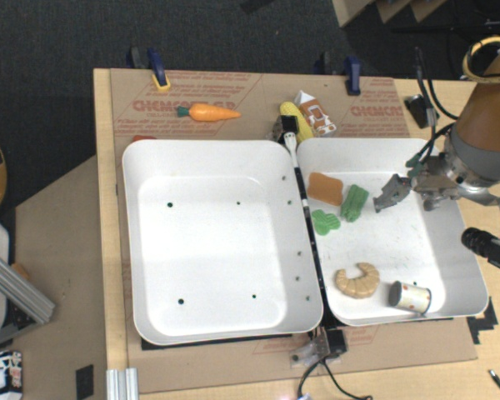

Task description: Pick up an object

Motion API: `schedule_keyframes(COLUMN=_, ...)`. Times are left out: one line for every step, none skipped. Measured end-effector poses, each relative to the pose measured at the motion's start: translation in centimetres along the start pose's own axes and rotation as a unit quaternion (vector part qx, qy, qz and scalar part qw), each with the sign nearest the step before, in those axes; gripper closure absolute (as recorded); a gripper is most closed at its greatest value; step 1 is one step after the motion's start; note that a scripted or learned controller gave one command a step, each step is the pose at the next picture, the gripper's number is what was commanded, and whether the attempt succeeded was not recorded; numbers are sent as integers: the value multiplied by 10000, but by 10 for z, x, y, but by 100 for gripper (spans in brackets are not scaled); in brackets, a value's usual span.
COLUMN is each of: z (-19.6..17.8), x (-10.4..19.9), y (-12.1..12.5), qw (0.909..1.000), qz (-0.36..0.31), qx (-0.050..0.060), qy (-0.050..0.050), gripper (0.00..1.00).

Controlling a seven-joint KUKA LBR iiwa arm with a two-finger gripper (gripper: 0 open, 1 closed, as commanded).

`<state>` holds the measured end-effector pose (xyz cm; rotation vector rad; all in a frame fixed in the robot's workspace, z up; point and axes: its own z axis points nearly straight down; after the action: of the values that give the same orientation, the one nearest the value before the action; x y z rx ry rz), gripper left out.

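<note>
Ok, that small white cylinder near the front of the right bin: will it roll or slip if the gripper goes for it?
The white cylinder lies on its side on the smooth floor of the right bin, so a nudge would probably roll it. Its rounded wall may slip between the fingers. It looks small and likely light, so an off-centre touch could push it toward the croissant.

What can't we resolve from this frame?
- End effector, camera view: too small and dark to tell whether anything sits between its parts.
- Arm: cut off by the right edge above the orange band.
- Small packet behind the right bin: print too small to read.
- White cylinder: label unreadable.
- Green pieces: shapes unclear, too small.
</note>
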<state>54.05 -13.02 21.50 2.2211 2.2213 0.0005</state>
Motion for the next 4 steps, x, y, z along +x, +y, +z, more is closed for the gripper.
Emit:
schedule_keyframes(z=134, x=40, y=-60, qw=10000, qz=2, qx=73, qy=29, gripper=0)
schedule_keyframes(z=117, x=37, y=-56, qw=10000, qz=10, qx=-8, qy=-3, gripper=100)
schedule_keyframes(z=24, x=176, y=21, qw=9999, qz=-73, qx=-78, qy=14, gripper=100)
schedule_keyframes(z=20, x=168, y=17, qw=10000, qz=-7, qx=-9, qy=-2, gripper=100)
